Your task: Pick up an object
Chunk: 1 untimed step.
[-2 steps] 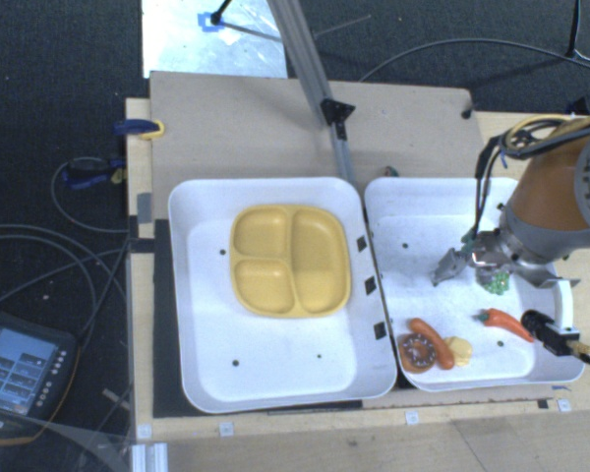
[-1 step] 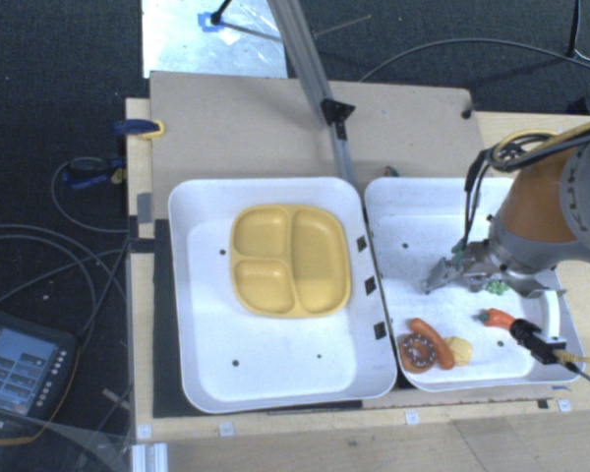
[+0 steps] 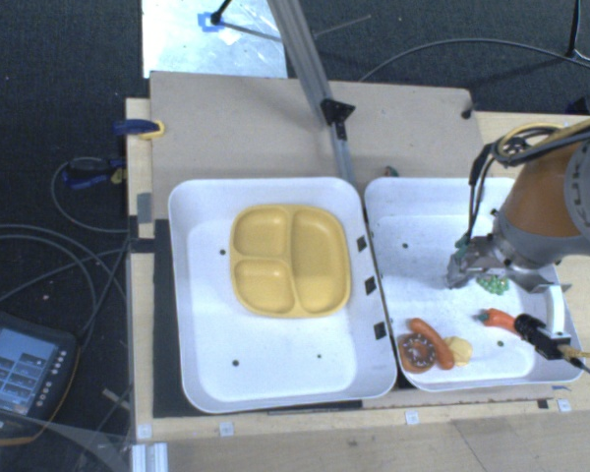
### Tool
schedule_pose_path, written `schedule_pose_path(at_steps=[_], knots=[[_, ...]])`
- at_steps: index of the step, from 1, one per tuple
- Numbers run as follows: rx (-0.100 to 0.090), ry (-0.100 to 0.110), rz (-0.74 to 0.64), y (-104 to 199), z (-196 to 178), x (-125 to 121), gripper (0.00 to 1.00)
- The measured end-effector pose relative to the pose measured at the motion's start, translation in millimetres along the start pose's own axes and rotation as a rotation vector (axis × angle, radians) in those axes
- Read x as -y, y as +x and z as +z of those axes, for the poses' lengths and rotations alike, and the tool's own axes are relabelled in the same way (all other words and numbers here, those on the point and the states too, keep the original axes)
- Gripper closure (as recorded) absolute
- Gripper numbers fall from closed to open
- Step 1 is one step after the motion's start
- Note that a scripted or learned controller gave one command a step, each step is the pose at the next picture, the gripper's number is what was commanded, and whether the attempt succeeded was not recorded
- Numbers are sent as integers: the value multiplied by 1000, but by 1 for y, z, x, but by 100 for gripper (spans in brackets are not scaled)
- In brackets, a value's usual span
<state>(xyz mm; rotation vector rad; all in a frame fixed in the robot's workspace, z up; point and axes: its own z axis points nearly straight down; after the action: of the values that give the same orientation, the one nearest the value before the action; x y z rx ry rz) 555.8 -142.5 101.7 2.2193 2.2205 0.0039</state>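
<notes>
My gripper hangs low over the right bin, near its middle. A small green object lies just right of it, partly hidden by the wrist. Near the bin's front lie an orange carrot-like piece, a red sausage, a brown ring-shaped piece and a small yellow lump. Nothing shows between the fingers.
The left bin holds a yellow divided plate. A grey slanted pole crosses the back of the bench. Cables and a handheld control pad lie on the floor at left.
</notes>
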Motion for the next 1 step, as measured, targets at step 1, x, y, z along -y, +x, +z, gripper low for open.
schedule_pose_path(at_steps=[1], knots=[[1,-4,-6,10,-54,-6,100]])
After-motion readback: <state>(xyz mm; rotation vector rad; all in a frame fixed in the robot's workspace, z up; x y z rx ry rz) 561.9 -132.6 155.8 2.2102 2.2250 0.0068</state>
